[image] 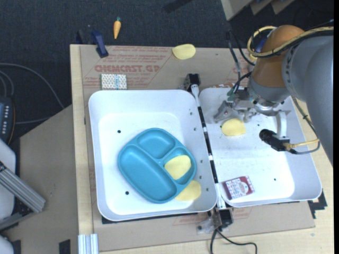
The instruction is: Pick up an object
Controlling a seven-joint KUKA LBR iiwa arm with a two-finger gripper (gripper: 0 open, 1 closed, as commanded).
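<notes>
While the claw (234,115) was low and spread wide over the yellow piece (233,128), nothing was lifted yet.

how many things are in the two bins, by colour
Yellow: 3, one in the blue tray's compartment, one beside the tray, one in the right bin under the claw
Blue: 1, the divided tray
Dark red: 1, the packet
Total: 5

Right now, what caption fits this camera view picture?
Robot gripper reaches over a yellow object in the right bin.
</notes>
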